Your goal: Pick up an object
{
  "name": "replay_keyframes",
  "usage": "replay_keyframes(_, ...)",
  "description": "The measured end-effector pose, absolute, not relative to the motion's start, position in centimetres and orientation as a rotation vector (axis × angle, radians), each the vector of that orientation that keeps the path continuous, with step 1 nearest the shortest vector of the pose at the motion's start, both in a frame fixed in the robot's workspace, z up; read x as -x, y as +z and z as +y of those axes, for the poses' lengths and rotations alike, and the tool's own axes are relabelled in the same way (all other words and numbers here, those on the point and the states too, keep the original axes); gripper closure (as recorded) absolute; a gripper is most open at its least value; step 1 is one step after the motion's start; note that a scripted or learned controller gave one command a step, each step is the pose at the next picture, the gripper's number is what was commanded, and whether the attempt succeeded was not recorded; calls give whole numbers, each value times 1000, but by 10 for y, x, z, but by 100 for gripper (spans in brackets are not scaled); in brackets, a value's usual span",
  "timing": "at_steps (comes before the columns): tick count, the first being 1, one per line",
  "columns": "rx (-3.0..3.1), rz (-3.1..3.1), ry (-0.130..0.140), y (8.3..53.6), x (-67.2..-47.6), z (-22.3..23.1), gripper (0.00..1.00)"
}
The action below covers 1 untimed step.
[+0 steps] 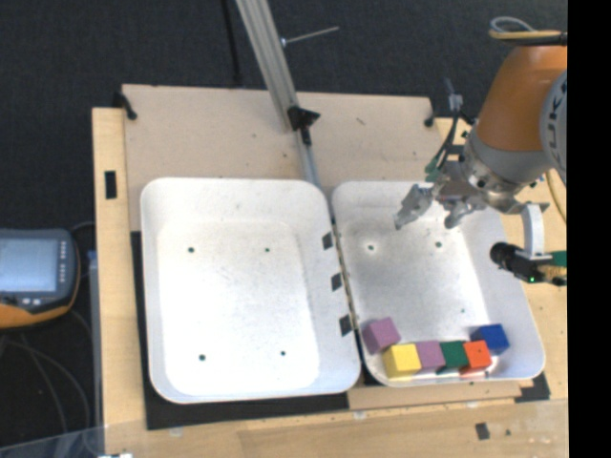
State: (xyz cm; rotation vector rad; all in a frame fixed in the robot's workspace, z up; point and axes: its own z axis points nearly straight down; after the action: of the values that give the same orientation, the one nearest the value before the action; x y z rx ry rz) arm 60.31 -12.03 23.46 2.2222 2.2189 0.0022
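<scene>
Several small blocks lie along the near edge of the right bin (420,275): a purple block (381,333), a yellow block (402,359), a second purple block (431,354), a green block (452,355), an orange block (476,355) and a blue block (491,338). My gripper (432,213) hangs over the far part of the right bin, well away from the blocks. Its two fingers are spread apart with nothing between them.
The left bin (239,284) sits beside the right one, with black clips along the shared edge. A slanted metal rail (272,60) rises behind the bins. A grey device (33,270) sits off the bench at the left.
</scene>
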Motion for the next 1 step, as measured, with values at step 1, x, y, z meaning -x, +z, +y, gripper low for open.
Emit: replay_keyframes(1,-2206,2229,12,306,-604,-49,0)
